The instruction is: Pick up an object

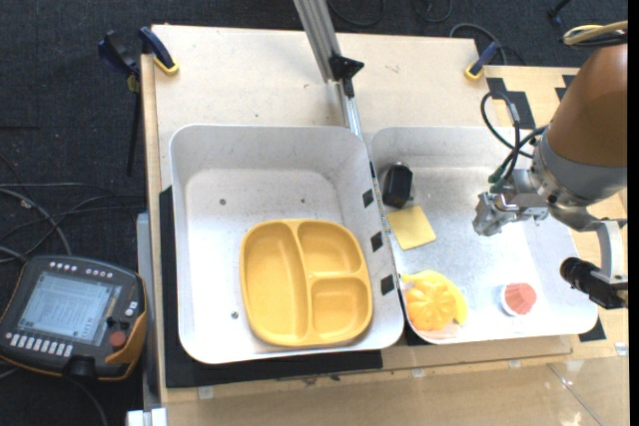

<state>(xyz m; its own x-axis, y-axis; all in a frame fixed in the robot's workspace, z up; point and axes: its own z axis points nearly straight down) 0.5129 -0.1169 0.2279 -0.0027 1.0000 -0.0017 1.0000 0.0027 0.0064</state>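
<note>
My gripper (487, 217) hangs over the right bin (454, 150), at its right side; I cannot tell how it is set. Nearest in that bin lies a pink round object (518, 297), then a yellow flat square (413, 227), a black object (397, 185) and a yellow toy (432, 302). The left bin (200, 165) holds a yellow divided plate (305, 281).

Single fixed overhead view, slanted down on both bins (200, 155).
</note>
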